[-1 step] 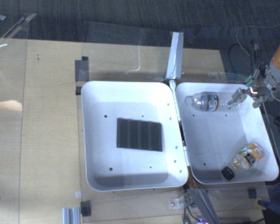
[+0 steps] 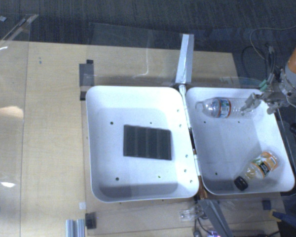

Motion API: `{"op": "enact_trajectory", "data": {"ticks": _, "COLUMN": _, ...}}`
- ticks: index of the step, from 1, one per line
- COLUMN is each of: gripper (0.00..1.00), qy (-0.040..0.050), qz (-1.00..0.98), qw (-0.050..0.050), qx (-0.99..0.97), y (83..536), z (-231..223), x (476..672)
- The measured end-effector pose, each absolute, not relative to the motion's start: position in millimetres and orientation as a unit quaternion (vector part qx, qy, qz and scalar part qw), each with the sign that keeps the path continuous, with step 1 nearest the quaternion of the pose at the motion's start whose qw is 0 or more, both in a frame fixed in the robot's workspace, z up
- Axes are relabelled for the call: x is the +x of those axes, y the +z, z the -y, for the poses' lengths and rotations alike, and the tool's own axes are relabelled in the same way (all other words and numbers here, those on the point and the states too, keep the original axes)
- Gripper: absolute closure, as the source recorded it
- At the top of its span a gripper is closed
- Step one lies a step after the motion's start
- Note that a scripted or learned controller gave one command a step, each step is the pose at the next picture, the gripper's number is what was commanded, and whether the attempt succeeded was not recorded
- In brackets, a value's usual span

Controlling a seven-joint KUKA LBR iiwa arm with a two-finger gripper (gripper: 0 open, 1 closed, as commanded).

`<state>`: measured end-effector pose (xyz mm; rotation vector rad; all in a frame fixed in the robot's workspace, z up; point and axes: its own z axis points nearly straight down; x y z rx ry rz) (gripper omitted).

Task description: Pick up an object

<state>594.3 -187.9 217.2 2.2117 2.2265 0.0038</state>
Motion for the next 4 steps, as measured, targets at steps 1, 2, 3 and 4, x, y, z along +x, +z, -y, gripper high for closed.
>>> {"op": "enact_trajectory", "data": {"ticks": 1, "gripper": 0.0, "qy": 0.0021, "qz": -0.688, "qw": 0.003, "qx": 0.726, "y": 110, "z": 149, "x": 645.0}}
{"op": "enact_trajectory", "data": {"ticks": 2, "gripper": 0.0, "qy": -0.0005, "qz": -0.744, "qw": 0.026, "qx": 0.667, "y": 96, "z": 115, "x": 547.2}}
{"op": "enact_trajectory", "data": {"ticks": 3, "gripper": 0.0, "qy": 0.0021, "qz": -0.729, "qw": 0.003, "qx": 0.685, "y": 147, "z": 147, "x": 614.4}}
{"op": "enact_trajectory", "data": {"ticks": 4, "gripper": 0.0, "qy": 0.0029, "qz": -0.791, "qw": 0.004, "qx": 0.612, "y": 89, "z": 143, "x": 605.7}}
